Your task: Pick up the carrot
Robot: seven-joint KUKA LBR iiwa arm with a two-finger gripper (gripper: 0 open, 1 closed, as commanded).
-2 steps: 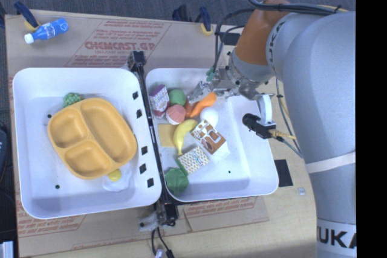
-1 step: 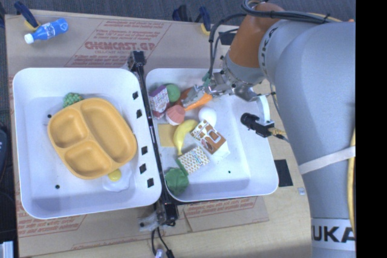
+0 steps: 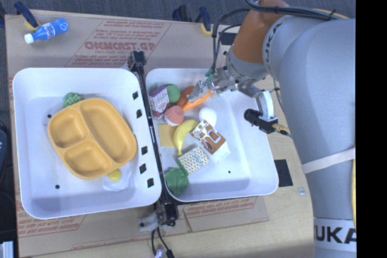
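- Camera view, from the left: yellow divided tray in the left bin, broccoli piece at its 11 o'clock.
- Right bin: carrot lies slanted near the top wall, at 12 o'clock from the banana.
- Gripper sits at the carrot's 2 o'clock end; whether it's spread or pinching, I can't tell.
- My read: the carrot is light, stiff, smooth plastic. I'd grip mid-shaft, across the width.

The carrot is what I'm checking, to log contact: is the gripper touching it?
Touching. The camera view shows the gripper set right on the carrot's upper end in the right bin, no gap between them.
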